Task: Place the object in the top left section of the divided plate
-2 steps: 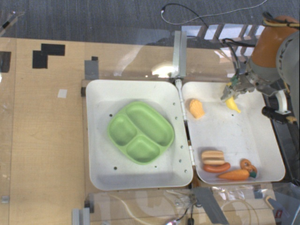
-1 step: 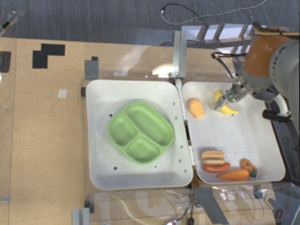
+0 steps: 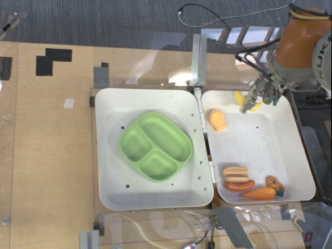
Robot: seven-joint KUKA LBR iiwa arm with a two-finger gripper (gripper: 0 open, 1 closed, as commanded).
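The green divided plate (image 3: 155, 147) lies in the left bin (image 3: 109, 191), with all three of its sections bare. My gripper (image 3: 256, 101) hangs low over the far end of the right bin (image 3: 295, 139), under the orange-banded wrist. A small yellow object (image 3: 240, 98) lies right at the gripper's tip, partly covered by it. Whether the gripper has hold of it cannot be made out. A yellow-orange piece (image 3: 218, 121) rests near the right bin's left wall.
At the near end of the right bin lie a hot dog toy (image 3: 236, 178), a carrot (image 3: 258, 193) and a small orange item (image 3: 274, 182). A metal divider post (image 3: 199, 61) stands between the bins at the back. Black cables (image 3: 218, 19) loop above.
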